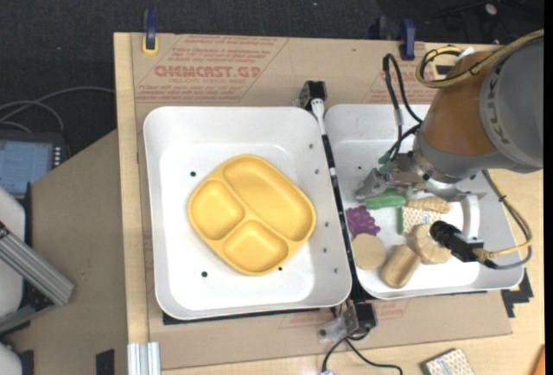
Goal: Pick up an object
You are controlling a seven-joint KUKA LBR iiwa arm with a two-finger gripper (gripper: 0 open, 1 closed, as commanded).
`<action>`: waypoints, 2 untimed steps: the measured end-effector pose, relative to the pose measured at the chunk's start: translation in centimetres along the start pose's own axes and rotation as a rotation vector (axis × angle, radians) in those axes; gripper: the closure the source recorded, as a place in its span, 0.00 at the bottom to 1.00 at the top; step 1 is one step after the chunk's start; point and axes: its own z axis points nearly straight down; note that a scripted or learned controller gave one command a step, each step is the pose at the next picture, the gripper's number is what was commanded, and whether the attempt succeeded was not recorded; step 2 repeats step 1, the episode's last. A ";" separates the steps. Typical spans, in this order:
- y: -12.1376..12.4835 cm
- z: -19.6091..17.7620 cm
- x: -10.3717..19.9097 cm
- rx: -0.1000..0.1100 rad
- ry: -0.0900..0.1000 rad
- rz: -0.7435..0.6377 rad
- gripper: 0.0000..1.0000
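Observation:
The right bin (359,133) holds a small heap of toy food. A green piece (387,200) lies beside a purple grape bunch (363,220). In front of them are a round tan piece (370,253) and a tan cylinder (399,266), with a pale cracker-like piece (425,212) further right. My gripper (377,184) reaches in from the right and sits low over the green piece, its metal tip right at that piece's left end. I see nothing lifted off the bin floor.
The left bin (173,157) holds a yellow three-part plate (251,213). A black ridge (327,159) divides the two bins. Black cables (396,97) loop over the right bin's back edge, and a black part (449,237) hangs near the cracker-like piece.

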 end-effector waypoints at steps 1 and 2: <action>4.1 -9.7 7.8 -0.013 0.001 -0.012 1.00; 4.1 -9.7 7.8 -0.013 0.001 -0.012 1.00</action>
